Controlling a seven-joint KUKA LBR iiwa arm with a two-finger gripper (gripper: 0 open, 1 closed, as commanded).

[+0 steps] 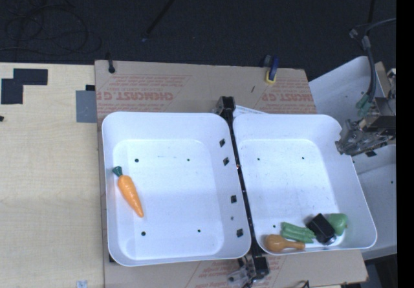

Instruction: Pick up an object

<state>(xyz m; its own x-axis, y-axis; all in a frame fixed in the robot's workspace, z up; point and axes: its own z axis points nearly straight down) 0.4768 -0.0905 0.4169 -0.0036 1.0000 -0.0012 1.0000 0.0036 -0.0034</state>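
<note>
carrot [130,195] lay alone in left bin [162,130]; gripper [359,136] sat off-bin, state perhaps untellable; approach from straight above suited.

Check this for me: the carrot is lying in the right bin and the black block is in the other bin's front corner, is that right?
Not quite. The camera view shows the carrot in the left bin, by its left wall. The black block is in the other bin's front corner, the right bin.
</note>
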